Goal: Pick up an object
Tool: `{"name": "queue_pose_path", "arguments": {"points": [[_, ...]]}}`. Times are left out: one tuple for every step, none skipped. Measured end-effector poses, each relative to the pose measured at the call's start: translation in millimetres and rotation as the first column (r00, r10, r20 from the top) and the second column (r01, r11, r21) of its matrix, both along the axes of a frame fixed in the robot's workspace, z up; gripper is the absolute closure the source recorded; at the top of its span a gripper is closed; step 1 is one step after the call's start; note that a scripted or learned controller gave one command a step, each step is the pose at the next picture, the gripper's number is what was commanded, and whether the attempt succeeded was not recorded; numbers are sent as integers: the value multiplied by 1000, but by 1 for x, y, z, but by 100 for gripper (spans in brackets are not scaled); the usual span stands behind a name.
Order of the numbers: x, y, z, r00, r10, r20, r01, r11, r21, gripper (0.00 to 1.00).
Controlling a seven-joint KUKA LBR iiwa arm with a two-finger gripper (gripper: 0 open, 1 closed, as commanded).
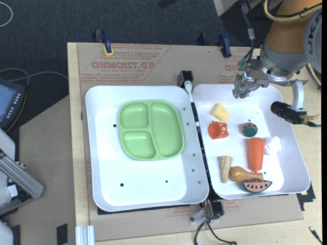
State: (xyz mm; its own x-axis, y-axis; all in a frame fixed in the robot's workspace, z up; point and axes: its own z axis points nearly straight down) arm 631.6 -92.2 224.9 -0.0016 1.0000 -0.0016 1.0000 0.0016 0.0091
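Cheese wedge point(220, 112) lies in the right bin point(299, 160), just below our gripper point(242, 90), which hovers at the bin's far edge; whether its fingers are parted we cannot tell. We'd descend centred, avoiding the red cup point(218, 130).

Seven small toy foods lie loose in the right bin point(296, 160): a yellow cheese wedge point(220, 112), a red piece point(218, 130), a dark green round piece point(249, 130), an upright-lying orange carrot point(256, 153), an ice-cream cone point(225, 168), a brown drumstick point(244, 174) touching a watermelon slice point(256, 185).
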Motion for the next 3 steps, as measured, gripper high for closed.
{"name": "queue_pose_path", "arguments": {"points": [[1, 0, 0, 1000, -1, -6, 1, 1000, 1, 100], [21, 49, -4, 1000, 4, -5, -4, 1000, 2, 100], [7, 73, -5, 1000, 1, -12, -1, 1000, 2, 100]]}}
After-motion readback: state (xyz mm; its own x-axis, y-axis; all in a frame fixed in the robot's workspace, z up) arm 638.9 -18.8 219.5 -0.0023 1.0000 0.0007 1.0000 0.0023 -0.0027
